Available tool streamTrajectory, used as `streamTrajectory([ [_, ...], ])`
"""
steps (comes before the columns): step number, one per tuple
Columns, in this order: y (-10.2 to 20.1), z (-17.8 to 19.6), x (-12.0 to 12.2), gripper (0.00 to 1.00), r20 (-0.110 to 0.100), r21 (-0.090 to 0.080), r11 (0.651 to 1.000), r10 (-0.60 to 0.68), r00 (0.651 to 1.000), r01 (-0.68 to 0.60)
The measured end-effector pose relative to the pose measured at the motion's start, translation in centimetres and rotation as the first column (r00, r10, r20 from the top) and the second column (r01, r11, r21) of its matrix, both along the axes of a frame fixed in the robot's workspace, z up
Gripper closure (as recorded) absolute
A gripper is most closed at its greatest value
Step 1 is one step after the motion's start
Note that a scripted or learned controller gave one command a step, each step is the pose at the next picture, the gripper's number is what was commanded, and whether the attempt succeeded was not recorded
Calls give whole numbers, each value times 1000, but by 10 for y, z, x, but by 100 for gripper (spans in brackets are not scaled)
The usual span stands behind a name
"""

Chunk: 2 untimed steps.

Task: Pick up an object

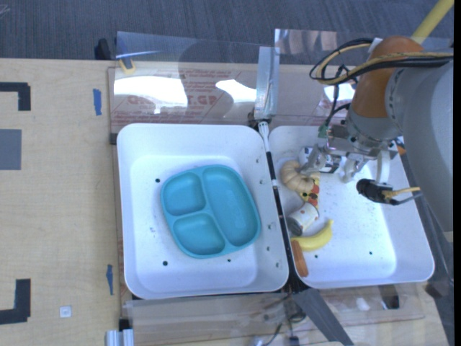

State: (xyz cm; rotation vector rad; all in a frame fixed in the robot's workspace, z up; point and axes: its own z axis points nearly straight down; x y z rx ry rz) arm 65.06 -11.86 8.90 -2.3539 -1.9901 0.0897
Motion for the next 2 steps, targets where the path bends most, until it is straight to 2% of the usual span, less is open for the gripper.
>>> streamTrajectory([
  [1,-27,-2,6,0,25,31,974,223,975,-224],
  [2,7,-4,-2,0,-8,-19,957,-289,957,289],
])
